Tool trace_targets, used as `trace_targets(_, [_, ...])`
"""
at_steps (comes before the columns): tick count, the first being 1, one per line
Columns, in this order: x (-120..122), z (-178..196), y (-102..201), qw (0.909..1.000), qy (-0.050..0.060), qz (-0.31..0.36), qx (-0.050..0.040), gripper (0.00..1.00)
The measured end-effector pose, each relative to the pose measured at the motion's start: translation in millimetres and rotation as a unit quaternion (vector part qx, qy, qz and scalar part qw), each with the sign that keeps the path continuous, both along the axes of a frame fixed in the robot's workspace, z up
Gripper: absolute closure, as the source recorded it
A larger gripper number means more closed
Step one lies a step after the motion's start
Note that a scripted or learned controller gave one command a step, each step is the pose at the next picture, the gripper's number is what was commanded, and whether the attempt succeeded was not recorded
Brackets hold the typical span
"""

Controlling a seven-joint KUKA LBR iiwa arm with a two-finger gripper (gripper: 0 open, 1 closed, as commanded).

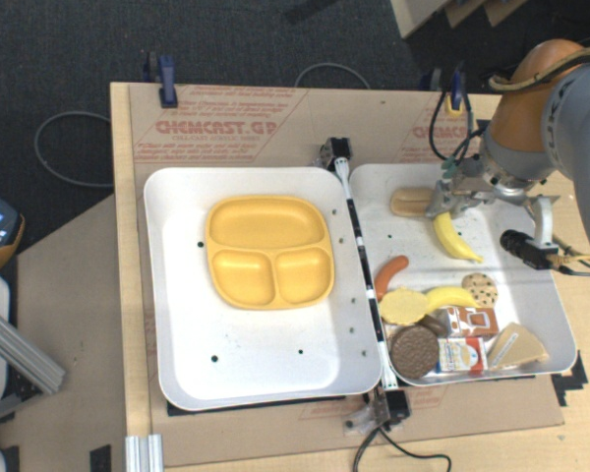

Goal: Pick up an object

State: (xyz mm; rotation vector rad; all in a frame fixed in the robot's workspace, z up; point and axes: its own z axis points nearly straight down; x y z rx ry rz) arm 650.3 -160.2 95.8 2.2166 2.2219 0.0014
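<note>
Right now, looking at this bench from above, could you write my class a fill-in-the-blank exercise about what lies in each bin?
1. The yellow divided tray lies in the ____ bin.
2. The tray has ____ compartments.
3. The gripper is over the right bin, beside a yellow ____.
4. The red sausage lies near the right bin's ____ wall.

Missing words: left; three; banana; left

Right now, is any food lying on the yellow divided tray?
No. The yellow divided tray is bare; the banana lies in the right bin.
</note>
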Motion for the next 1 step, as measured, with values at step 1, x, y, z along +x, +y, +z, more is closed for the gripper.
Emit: trace_targets(1, [18.9,95.9,86.2,1.0000,-0.004,0.003,0.0014,1.00])
